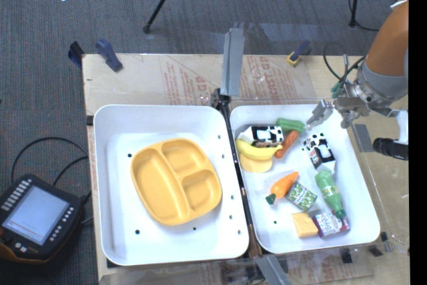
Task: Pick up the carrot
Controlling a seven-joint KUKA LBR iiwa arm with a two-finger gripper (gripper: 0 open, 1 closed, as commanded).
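The carrot [284, 185], orange with a small green top, lies near the middle of the right bin [370, 210], tilted with its green end toward the lower left. My gripper [331, 115] hovers above the bin's far right corner, well up and right of the carrot. Its two fingers [317, 115] are spread open with nothing between them. A thinner orange-red vegetable [287, 143] with a green end lies beside the banana [255, 153].
Around the carrot are a green box [302, 197], a green bottle [329, 189], two cow-patterned cartons [267, 135] [319, 149], a yellow block [305, 225] and a purple packet [330, 223]. The left bin [110, 143] holds a yellow divided plate [177, 180].
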